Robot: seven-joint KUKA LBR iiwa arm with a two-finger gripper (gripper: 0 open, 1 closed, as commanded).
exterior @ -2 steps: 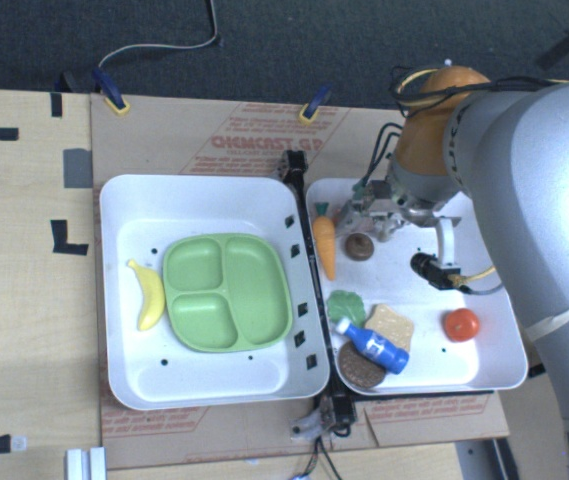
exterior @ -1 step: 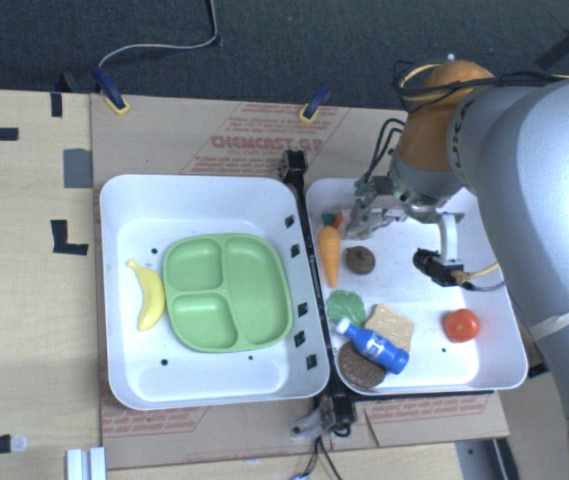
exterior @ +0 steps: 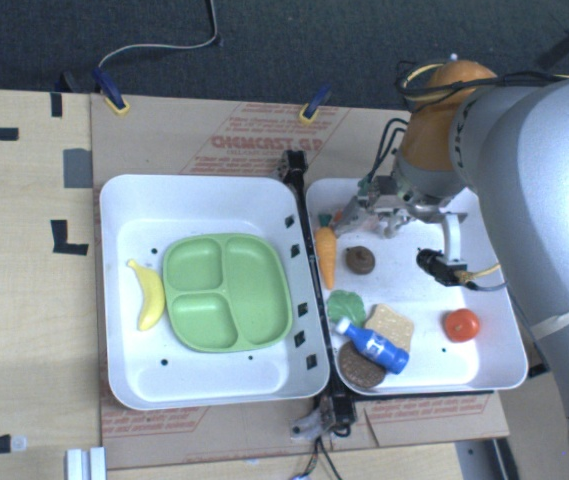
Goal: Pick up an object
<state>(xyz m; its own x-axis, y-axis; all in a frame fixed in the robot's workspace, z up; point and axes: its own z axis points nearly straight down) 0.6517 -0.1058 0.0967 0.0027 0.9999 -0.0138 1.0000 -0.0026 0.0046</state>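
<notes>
We see the claw (exterior: 382,218) low over the right bin (exterior: 494,373), near its far edge, and we cannot tell its state from this angle — nothing is visibly in its hold. The nearest candidates sit just toward the bin's near side of it: a brown cookie (exterior: 361,260) almost directly below, and a carrot (exterior: 326,256) beside the wall shared with the left bin (exterior: 124,368), its long axis running far-to-near. We judge the cookie the closer target — a short drop toward the near edge.
</notes>
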